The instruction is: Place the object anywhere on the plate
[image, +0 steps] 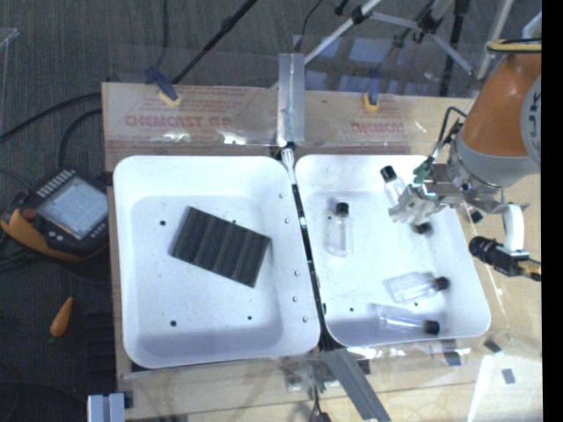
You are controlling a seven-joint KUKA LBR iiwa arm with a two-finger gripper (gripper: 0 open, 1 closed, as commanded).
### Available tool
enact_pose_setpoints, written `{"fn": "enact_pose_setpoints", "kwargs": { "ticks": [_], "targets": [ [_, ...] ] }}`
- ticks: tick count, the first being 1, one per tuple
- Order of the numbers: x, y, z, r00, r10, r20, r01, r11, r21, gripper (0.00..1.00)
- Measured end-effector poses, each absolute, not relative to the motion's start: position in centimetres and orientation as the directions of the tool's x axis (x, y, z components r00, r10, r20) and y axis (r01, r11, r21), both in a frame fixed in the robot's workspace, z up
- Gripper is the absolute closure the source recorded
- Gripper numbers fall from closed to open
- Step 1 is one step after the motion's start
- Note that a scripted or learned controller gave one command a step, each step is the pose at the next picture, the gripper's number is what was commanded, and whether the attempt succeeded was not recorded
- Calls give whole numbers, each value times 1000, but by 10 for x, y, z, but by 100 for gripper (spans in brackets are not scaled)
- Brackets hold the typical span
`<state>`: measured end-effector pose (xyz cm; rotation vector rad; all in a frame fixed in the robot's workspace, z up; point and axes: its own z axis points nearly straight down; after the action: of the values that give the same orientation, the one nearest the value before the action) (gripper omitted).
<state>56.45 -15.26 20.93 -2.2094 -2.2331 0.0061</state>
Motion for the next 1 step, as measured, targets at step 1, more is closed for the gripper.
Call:
{"fn": "enact_pose_setpoints", "kwargs": {
  "ticks": [1],
  "targets": [
    [618,-109,163,-376,926,1,926,376,-1,100]
  ]
}}
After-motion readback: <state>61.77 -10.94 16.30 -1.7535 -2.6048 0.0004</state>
